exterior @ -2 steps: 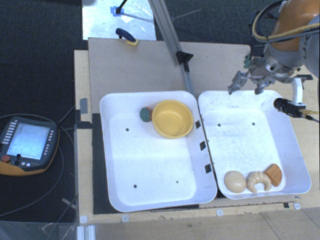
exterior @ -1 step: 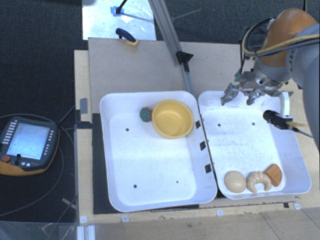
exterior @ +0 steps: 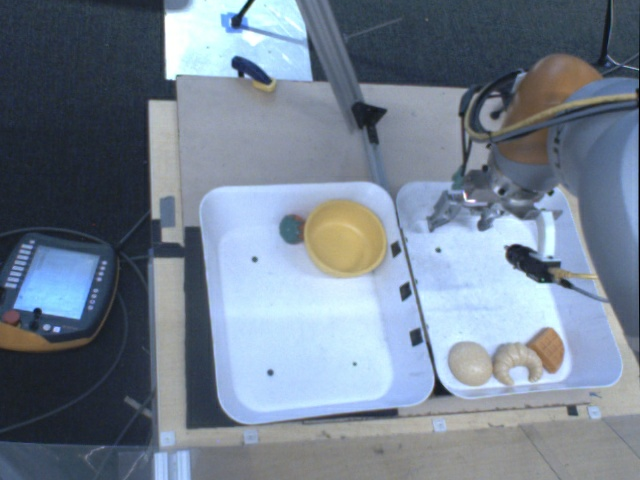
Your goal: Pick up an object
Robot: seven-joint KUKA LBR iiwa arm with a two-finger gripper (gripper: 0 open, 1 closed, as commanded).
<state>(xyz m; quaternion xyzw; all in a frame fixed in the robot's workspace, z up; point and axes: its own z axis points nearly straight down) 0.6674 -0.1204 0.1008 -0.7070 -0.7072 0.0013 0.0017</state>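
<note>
Camera view, as I log it. Left bin [exterior: 300,388]: yellow bowl [exterior: 345,237] at the far end, small teal ball [exterior: 291,229] touching its left side. Right bin [exterior: 440,298]: pale round roll [exterior: 470,363], croissant [exterior: 517,361] and orange waffle piece [exterior: 547,348] in a row at the near edge. End effector [exterior: 468,214]: above the right bin's far end, fingers spread, nothing between them.

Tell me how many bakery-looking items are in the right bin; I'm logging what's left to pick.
3, in a row along the right bin's near edge: a pale round bun leftmost, a croissant in the middle, a brown waffle-like piece rightmost. The arm may hide more at the far end.
</note>
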